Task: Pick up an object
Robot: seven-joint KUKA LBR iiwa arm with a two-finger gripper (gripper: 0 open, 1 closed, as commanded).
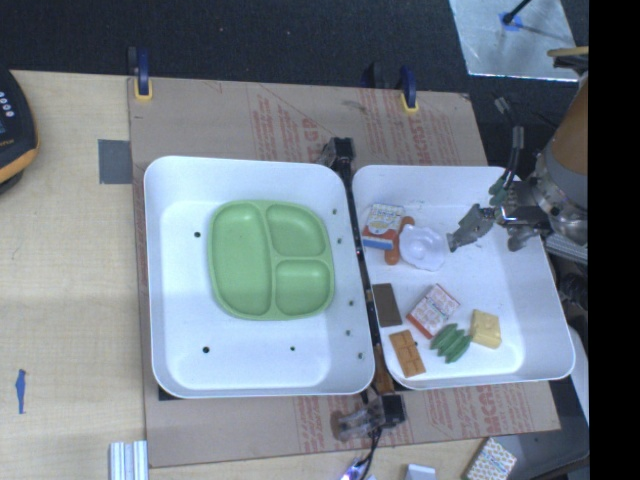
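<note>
Claw: over the right bin, far half, reaching in from the right; whether it is apart or together cannot be told. Just left of it: clear plastic cup, then red-and-white packet. Nearer: dark brown bar, red-printed box, orange cracker, green pods, yellow block. Left bin: green divided plate.
</note>
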